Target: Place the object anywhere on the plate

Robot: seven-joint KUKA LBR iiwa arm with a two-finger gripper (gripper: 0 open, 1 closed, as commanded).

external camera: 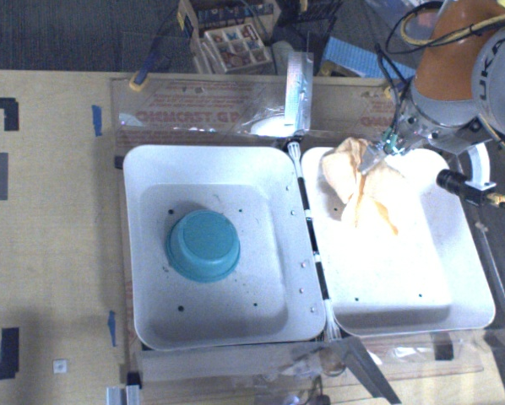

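Nearest the lens, the front rims of the two white bins are running side by side across the bench [50, 226]. The left bin [143, 251] is holding the blue plate [203, 245], which is sitting a little left of that bin's middle, round and deep-sided like a shallow bowl.

The object [347, 175] is lying in the right bin [455, 310], up in its far left corner, well apart from the plate and with the bins' shared walls between them. It is looking like a pale cream, crumpled soft thing. Its long axis is running at a slant: the bulky end is sitting toward the far left corner, and a thin orange tail is pointing toward the near right, out over the bin floor.

I am reaching in from the right with my arm [455, 49], and my gripper [377, 157] is hanging right at the object's upper right edge, seemingly touching it. I cannot tell whether it is clenched, released, or grasping anything; the tip is small and blurring into the folds. Glare is washing out the right bin, so the object's outline is hard to make out.
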